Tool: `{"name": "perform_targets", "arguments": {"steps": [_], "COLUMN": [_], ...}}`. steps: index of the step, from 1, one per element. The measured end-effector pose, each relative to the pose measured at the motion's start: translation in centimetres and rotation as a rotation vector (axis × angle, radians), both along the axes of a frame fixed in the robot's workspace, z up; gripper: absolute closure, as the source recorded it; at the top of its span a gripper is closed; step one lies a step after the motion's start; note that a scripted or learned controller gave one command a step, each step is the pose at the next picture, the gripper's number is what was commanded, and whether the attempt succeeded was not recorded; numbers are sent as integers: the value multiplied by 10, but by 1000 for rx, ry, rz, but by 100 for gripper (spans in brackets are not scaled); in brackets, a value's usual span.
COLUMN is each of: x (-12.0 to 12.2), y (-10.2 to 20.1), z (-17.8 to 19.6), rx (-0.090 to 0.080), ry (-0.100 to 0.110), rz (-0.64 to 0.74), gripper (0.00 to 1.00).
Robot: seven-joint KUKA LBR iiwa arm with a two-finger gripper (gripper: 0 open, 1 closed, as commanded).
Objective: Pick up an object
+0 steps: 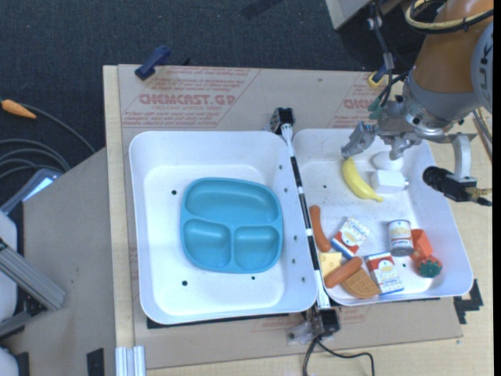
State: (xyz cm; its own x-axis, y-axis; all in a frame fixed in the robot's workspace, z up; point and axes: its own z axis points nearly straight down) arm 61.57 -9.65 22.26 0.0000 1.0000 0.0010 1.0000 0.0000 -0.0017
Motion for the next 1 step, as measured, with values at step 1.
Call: {"name": "perform_targets", "arguments": {"steps": [1], "x": [27], "y": [-28], "z": [-138], "rx": [-1], "ry": [-1], "rz": [-1], "gripper": [0]}}
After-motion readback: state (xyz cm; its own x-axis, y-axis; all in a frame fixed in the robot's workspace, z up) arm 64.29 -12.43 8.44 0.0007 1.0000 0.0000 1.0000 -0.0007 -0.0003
